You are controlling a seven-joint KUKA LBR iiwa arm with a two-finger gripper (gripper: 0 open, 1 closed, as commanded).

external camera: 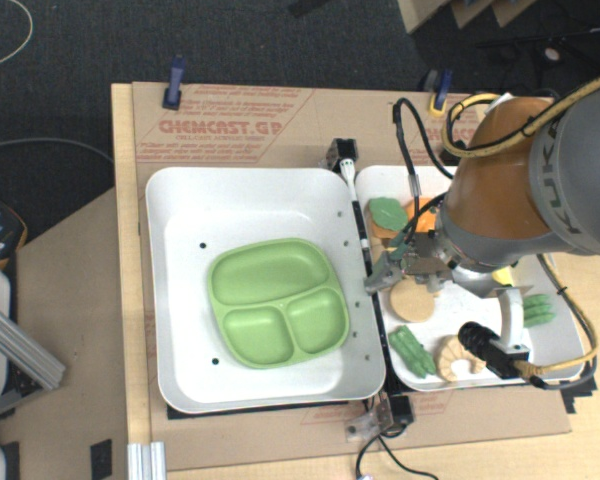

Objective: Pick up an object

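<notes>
One gripper (408, 264) | above right bin (560, 340) | tan disc (414, 304) just below

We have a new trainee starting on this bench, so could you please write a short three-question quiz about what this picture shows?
1. True or false: the green divided tray lies in the left bin.
2. How many compartments does that tray have? A) two B) three C) four
3. Fill in: the arm is lowered over the ____ bin, where the tool sits among small items such as a tan disc and a green piece.

Key
1. True.
2. B: one long compartment above two smaller ones.
3. Right.
</notes>
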